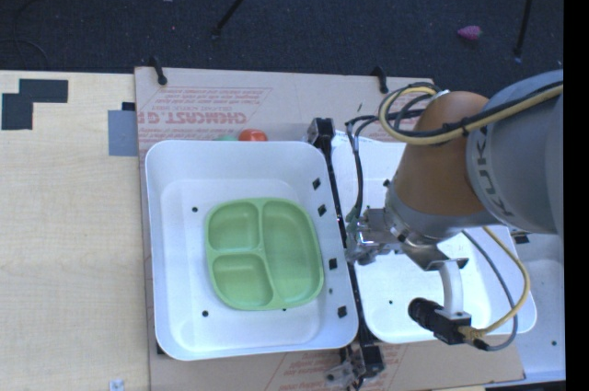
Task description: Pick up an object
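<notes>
A light green divided plate [263, 253] lies flat in the left white bin [175, 196]. My arm, with its orange band [440, 159], hangs over the right white bin [391, 311]. The gripper [365, 242] points down at that bin's left side, close to the divider between the bins, and the wrist covers most of it. No object is visible in the bare parts of the right bin; the arm hides its middle.
A small red-orange object [252, 136] and a bit of green [225, 138] lie just behind the left bin's far rim on the cardboard sheet [202, 109]. Cables [502, 288] loop from the wrist over the right bin. Wooden bench [64, 242] extends left.
</notes>
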`<state>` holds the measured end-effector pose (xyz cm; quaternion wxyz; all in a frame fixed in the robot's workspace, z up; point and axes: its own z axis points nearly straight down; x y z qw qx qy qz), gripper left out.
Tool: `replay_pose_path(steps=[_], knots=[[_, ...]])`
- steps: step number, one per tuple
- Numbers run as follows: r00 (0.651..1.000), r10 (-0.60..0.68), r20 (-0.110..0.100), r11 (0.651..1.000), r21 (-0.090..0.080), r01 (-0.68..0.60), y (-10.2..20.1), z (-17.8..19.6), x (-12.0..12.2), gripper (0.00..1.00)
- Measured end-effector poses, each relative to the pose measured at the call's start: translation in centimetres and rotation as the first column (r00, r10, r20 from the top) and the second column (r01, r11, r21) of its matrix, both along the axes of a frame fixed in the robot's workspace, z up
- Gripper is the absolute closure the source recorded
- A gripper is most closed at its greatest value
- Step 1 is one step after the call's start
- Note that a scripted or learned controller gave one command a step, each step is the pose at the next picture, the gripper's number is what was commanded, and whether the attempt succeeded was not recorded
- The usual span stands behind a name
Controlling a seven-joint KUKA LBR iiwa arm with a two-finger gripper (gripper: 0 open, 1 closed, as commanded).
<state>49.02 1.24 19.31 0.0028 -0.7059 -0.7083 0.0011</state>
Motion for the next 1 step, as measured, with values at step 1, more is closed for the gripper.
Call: replay_pose_path(steps=[1], knots=[[1.0, 0.002, 0.003, 1.0, -0.001, -0.002, 5.55, 2.01, 0.24, 1.0]])
